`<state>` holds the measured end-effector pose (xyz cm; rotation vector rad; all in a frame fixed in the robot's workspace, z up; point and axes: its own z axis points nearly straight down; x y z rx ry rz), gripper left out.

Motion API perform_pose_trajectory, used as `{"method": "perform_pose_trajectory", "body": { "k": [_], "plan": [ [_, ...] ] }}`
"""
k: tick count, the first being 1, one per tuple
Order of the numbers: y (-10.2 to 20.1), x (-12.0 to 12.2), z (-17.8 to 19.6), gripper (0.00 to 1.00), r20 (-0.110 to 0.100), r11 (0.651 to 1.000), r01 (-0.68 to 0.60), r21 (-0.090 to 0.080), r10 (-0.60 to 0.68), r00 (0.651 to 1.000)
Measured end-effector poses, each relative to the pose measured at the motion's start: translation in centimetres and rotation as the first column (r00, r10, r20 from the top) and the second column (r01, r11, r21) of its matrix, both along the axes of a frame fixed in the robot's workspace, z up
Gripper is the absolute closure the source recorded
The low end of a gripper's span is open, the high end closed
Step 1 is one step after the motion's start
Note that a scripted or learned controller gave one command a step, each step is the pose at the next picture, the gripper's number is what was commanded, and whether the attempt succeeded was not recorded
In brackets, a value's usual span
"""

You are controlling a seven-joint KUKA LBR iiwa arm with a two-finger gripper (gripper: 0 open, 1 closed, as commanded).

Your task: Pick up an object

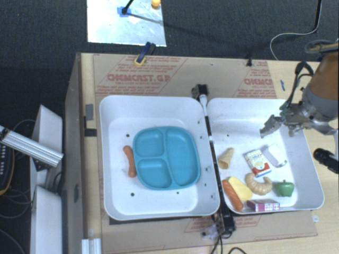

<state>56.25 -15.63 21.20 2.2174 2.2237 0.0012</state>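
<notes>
Nearest edge, right bin [312, 192]: a purple box [263, 206] lies flat along the front wall. Just beside it, a carrot [232, 194] angles toward the divider, touching a yellow wedge [240, 187]. A croissant [258, 184] curls next to the wedge; a green pepper [285, 188] sits near its right end.

Slightly farther: a red-and-white carton [257, 162] lies tilted, with a pale grey piece [274, 156] just right of it. An ice-cream cone [226, 156] lies near the divider, apart from the carton.

Left bin [111, 142]: a blue tray [166, 156] with three compartments sits mid-bin. A sausage [130, 160] lies on the bin floor just left of the tray, lengthwise front to back.

Farther, right bin's back half: the pincer [274, 124] hangs over bare bin floor, well apart from the carton and cone, nothing seen between its fingers. Fingers appear spread, pointing left. The arm [323, 97] enters from the right, over the bin's right wall.

Both bins rest on a cardboard sheet [137, 75] with red print, on the desk.

Beyond the desk: a yellow-and-black tool [144, 54] at the cardboard's back edge. Farther still, a shiny sheet [125, 15] on dark floor carries a small orange ball [155, 2].
</notes>
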Motion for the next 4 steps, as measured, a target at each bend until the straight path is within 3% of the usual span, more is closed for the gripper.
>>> {"method": "perform_pose_trajectory", "body": {
  "k": [1,2,3,4],
  "plan": [
    [-1.0,-2.9,-5.7,0.00,-0.001,1.000,0.002,0.000,-0.002,1.000],
    [1.1,-4.0,-12.8,0.00,0.000,1.000,0.002,0.000,-0.002,1.000],
    [1.0,-3.9,-11.7,1.00,0.002,1.000,0.001,0.000,-0.001,1.000],
    [7.7,-1.2,-2.7,1.00,0.002,1.000,-0.001,0.001,0.001,1.000]
  ]
}}
